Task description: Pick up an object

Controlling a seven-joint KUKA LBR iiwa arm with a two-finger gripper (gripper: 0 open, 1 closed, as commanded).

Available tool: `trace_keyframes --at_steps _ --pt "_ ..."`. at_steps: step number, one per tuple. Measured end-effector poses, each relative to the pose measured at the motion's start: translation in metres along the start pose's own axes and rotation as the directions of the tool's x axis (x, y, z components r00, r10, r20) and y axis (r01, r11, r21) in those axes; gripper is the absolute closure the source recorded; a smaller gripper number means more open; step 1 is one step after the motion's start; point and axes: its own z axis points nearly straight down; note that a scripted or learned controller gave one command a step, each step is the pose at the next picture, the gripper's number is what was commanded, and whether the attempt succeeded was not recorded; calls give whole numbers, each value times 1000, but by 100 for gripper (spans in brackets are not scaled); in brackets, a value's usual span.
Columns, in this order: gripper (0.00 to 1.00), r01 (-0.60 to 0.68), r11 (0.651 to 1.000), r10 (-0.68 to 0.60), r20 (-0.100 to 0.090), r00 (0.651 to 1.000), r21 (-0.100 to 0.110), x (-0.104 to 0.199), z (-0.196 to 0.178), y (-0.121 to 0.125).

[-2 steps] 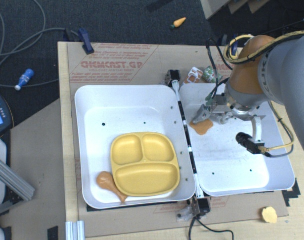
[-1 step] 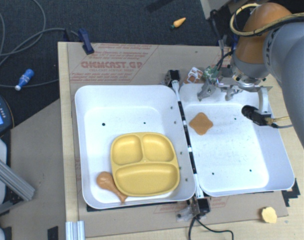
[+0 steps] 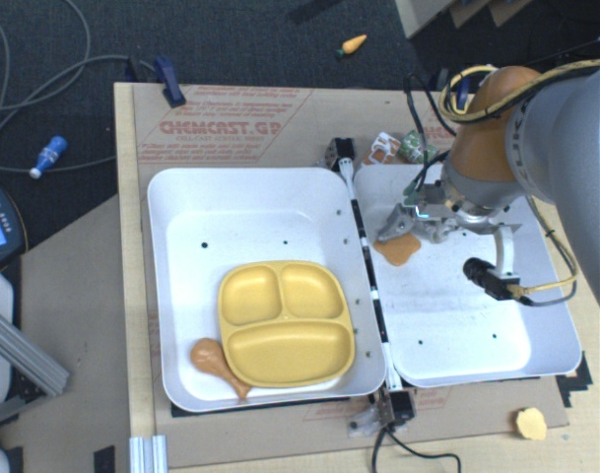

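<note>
gripper (image 3: 406,227) low in right bin (image 3: 477,348), touching orange-brown piece (image 3: 398,250); jaw state unclear.

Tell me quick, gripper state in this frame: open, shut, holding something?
Gripper: cannot be told; it sits low in the right bin, right by a small brown object, with no grasp visible.

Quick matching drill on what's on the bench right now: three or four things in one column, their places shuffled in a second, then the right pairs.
Things:
1. yellow divided plate
2. orange drumstick toy
3. brown flat piece
4. yellow chunk

Places:
A. on the bench outside the bins, near right corner
B. middle of the left bin
C. right bin, under the gripper
D. left bin, tucked against the plate's near left edge

Pairs: 1-B, 2-D, 3-C, 4-A
</note>
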Motion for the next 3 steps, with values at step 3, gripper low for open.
trace_keyframes --at_steps 3 --pt "0 -1 1000 1 -1 1000 -1 -34 4 14"
